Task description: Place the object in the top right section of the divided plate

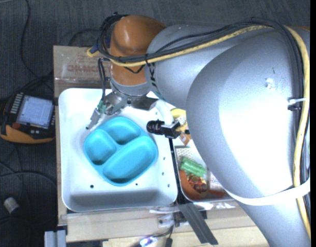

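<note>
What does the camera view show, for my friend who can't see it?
A big grey robot arm with an orange band reaches from the right, its gripper hovering at the upper left edge of a bright blue divided plastic plate. The plate sits in the left shallow white bin; the right bin holds colourful items, mostly hidden by the arm.

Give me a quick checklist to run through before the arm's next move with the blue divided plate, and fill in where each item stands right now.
1. Divided plate lies flat inside the left bin: ok.
2. Plate sections free of clutter: ok, all three look bare.
3. Gripper positioned near the plate: ok, it hovers at the plate's upper left edge.
4. Object held in the gripper: cannot tell, the tip is too small and blurred.
5. Objects available in the right bin: ok, green and orange items lie there, partly hidden by the arm.
</note>
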Robot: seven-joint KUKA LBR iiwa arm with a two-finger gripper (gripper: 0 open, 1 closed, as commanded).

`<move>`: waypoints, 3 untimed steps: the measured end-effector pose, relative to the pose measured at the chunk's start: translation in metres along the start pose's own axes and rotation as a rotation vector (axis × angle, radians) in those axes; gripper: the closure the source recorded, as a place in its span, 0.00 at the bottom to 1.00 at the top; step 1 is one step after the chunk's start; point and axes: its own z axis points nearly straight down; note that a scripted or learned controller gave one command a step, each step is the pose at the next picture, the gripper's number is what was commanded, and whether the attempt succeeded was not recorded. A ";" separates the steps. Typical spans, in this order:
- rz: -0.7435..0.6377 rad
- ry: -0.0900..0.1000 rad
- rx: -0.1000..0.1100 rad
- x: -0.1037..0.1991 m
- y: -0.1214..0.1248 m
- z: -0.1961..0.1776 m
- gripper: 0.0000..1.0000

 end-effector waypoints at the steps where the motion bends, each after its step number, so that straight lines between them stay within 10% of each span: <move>1: -0.054 0.001 0.002 0.037 -0.008 0.053 0.00; 3: -0.054 0.001 0.002 0.037 -0.008 0.053 0.00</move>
